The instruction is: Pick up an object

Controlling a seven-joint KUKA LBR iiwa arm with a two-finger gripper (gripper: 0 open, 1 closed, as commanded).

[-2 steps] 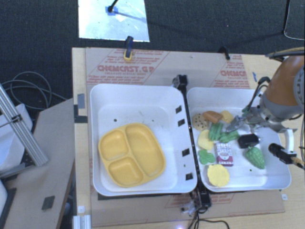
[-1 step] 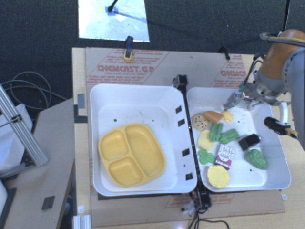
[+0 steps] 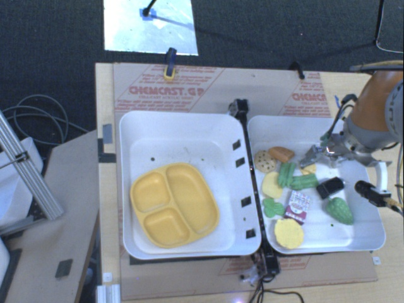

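Over the right-hand bin (image 3: 372, 232), near its far right side, the tool (image 3: 320, 151) hangs from the grey arm (image 3: 372, 128) with its orange band; whether its fingers are spread or pressed together cannot be told from this view, and nothing is seen pinched between them.

That bin carries a scatter of toy foods. A green pod-shaped piece (image 3: 298, 182) lies just below the tool tip, its long axis running left to right, slightly tilted. Beside it a second green piece (image 3: 285, 173) stands more top to bottom. A brown bread-like piece (image 3: 281, 153) lies at the far side with its long axis left to right, next to a speckled cookie (image 3: 264, 163). A black block (image 3: 330, 187) points up and to the right, and a dark green vegetable (image 3: 339, 210) slants down to the right near it. A small red-and-white packet (image 3: 298, 206) sits above a round yellow disc (image 3: 289, 233); a pale yellow piece (image 3: 272, 184) and a light green one (image 3: 273, 207) lie along the left side.

The left-hand bin (image 3: 183, 128) holds a yellow divided plate (image 3: 173, 204), turned at a slant.

Both bins rest on a table (image 3: 208, 84) covered with printed protective sheet. Dark carpet (image 3: 50, 43) surrounds it, with cables (image 3: 31, 115) at the left and a shiny square plate (image 3: 150, 17) on the floor beyond.
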